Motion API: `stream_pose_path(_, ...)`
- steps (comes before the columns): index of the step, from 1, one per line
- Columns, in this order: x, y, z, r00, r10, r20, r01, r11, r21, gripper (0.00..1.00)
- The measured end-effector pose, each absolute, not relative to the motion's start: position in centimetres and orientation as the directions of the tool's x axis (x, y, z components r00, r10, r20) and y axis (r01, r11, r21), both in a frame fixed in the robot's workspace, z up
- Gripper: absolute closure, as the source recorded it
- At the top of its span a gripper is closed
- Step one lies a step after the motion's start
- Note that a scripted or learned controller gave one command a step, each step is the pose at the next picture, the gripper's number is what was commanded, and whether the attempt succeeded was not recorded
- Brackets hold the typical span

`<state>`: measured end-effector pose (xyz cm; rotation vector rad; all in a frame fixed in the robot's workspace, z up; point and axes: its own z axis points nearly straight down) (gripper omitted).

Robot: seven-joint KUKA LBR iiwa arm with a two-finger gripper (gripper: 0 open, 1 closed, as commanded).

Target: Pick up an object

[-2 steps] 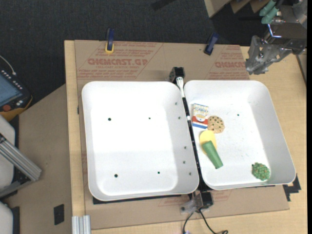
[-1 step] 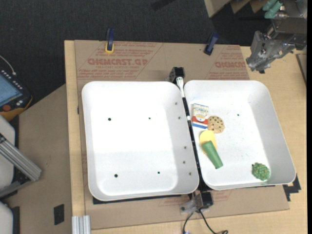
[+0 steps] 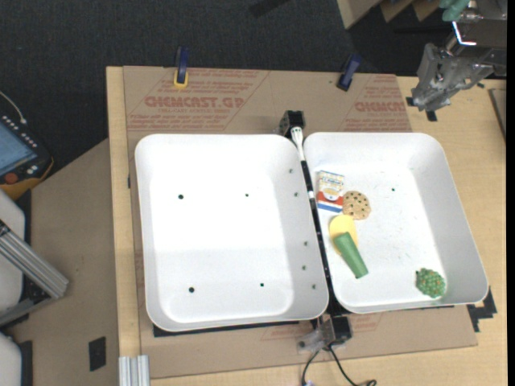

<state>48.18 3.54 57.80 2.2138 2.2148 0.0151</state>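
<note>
Two shallow white bins sat side by side on a brown cardboard sheet printed with red lettering. Two blue clamps, one at the back left and one at the back middle, held the sheet's far edge.

The left bin held no objects, only four small dark dots on its floor. The right bin held four objects. Three clustered near its left wall: one small white packet with orange and blue markings, one round speckled cookie just beside the packet's right edge, and one green cylinder with a yellow end lying at a slant just below them. One bumpy green piece, like a broccoli floret, lay well apart in the near right corner.

The gripper hung at the upper right, beyond the far right corner of the right bin and clear of all four objects. It carried nothing, but I cannot tell how wide it stood.
</note>
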Motion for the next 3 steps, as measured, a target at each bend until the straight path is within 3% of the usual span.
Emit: stream_pose_path(3, 48.3, 3.6, 61.0, 0.0, 1.0, -0.001, 1.0, 0.0, 0.026, 1.0)
